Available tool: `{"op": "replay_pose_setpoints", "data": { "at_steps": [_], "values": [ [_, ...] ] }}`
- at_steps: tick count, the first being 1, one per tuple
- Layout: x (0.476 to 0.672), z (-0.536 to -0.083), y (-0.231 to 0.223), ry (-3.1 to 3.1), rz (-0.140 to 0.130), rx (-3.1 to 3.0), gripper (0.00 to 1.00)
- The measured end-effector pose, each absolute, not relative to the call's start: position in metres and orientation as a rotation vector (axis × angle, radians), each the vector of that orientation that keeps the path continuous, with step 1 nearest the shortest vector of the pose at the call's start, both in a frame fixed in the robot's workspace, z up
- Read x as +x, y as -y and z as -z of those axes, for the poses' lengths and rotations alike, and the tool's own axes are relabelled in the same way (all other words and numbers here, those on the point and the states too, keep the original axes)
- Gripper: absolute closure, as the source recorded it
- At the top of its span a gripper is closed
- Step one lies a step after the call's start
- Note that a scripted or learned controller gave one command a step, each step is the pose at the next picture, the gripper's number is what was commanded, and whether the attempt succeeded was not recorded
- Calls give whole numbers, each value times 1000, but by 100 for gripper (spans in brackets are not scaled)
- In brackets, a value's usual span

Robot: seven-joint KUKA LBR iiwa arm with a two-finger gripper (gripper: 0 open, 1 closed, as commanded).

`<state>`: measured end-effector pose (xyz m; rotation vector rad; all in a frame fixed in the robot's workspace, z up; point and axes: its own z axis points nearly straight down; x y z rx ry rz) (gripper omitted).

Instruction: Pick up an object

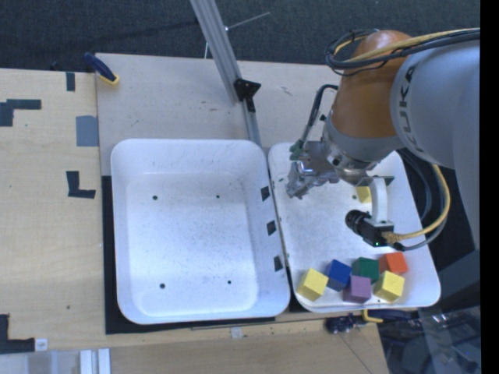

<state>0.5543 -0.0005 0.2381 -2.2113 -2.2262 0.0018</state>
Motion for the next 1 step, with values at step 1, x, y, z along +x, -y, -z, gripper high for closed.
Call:
{"op": "replay_pose_setpoints", "data": {
  "at_steps": [1],
  "values": [
    [550,-225,-51,2226,-3,-2212,100]
  ]
}}
